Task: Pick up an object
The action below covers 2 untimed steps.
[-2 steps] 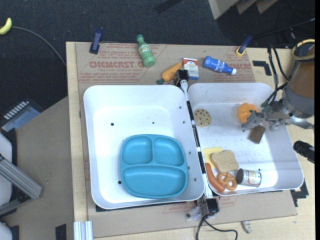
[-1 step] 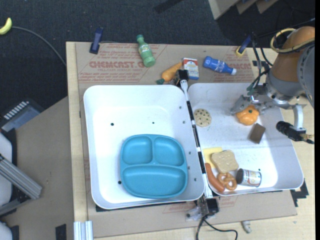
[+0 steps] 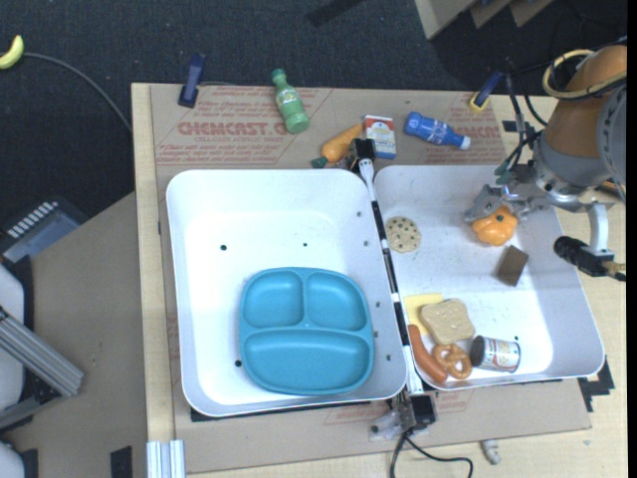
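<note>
Two white bins sit side by side on a bench: the left bin [image 3: 199,267] has a blue divided plate [image 3: 305,329], the right bin [image 3: 567,317] a scatter of toys, likely so the arm has plenty to choose from. Its gripper [image 3: 495,205] is low at the far side of the right bin, touching an orange toy [image 3: 495,228], seemingly the chosen object; whether it is open or grasps the toy I cannot tell. Nearby lie a brown block [image 3: 513,265], cookie [image 3: 403,233], toast [image 3: 447,319] and can [image 3: 495,353]. Red print on the bench [image 3: 239,118] reads roughly "CHEMCAST"
</note>
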Tool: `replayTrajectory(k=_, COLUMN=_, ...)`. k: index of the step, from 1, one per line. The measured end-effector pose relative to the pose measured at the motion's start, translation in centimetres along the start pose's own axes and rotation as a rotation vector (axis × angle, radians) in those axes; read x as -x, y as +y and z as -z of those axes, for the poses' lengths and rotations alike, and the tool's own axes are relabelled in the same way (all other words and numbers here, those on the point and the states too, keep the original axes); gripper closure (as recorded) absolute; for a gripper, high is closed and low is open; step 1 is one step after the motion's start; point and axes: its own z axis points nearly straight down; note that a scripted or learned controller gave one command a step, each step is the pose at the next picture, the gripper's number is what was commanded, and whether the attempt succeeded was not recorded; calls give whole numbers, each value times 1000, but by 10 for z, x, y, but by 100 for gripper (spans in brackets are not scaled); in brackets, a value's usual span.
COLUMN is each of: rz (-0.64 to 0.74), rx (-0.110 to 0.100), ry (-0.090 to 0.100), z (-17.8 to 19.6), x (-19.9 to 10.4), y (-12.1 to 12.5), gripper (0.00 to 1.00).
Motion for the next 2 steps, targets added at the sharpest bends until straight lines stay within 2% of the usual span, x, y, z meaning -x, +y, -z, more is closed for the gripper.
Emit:
replayTrajectory(k=1, rz=-1, rx=-2, ry=3, z=8, x=-51, y=23, gripper=100)
replayTrajectory(k=2, rz=-1, rx=-5, ry=5, z=50, x=-100, y=0, gripper=100)
